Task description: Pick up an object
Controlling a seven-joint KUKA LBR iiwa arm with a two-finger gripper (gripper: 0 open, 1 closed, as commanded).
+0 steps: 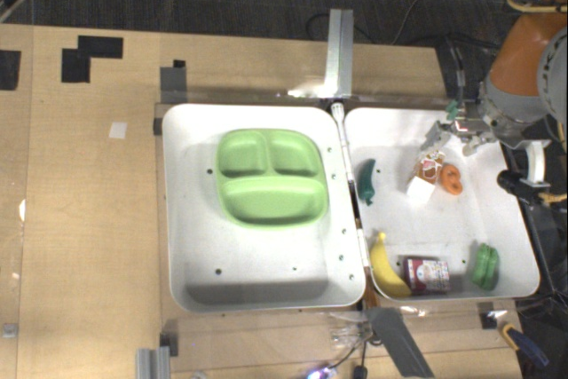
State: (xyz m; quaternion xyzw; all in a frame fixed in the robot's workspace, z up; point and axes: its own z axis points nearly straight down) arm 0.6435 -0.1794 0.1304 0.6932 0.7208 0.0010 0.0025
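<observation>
Along the near wall of the right shallow white plastic bin (pixel 524 217) lie 3 things in a row: a yellow curved banana (pixel 383 266), a dark red cylindrical can on its side (pixel 427 273) and a green ribbed round toy (pixel 485 266), all well below the fingers (pixel 454 138) and probably out of their reach for now. I cannot tell whether the fingers are apart or together. They hang over the bin's far part, just above a small white-and-orange packet (pixel 428 173) and an orange ring-shaped toy (pixel 452 180), the likeliest targets. A dark teal elongated piece (pixel 365 180) lies to their left, near the dividing wall. The left bin (pixel 182 217) holds a green 3-compartment plastic tray (pixel 271 176), well apart.
</observation>
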